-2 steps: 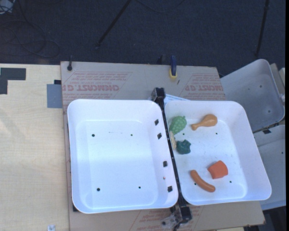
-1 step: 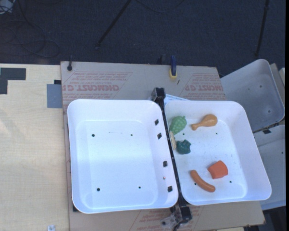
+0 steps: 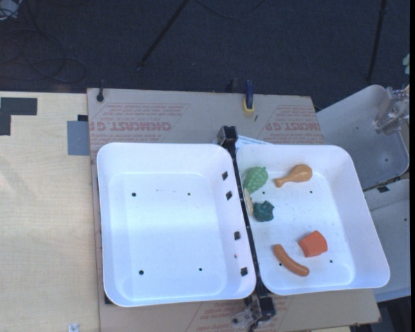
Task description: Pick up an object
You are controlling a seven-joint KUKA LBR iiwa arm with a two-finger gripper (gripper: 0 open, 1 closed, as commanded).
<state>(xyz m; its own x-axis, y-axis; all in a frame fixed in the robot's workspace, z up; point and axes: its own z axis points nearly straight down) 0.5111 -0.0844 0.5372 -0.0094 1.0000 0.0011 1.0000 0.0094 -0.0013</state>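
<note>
Nearest, a black clamp (image 3: 259, 311) sits at the bottom edge, where the 2 bins meet. Red print on the cardboard (image 3: 159, 116) beneath them appears reversed and cannot be read. The right bin (image 3: 332, 206) holds 5 toys, all apart: an orange sausage (image 3: 291, 260), a red-orange block (image 3: 312, 243), a dark green piece (image 3: 264, 211), a pale green leafy piece (image 3: 255, 179) against the left wall, and a tan drumstick (image 3: 294, 176). The gripper (image 3: 394, 113) sits beyond that bin's far right corner; whether it is spread or closed cannot be told.
</note>
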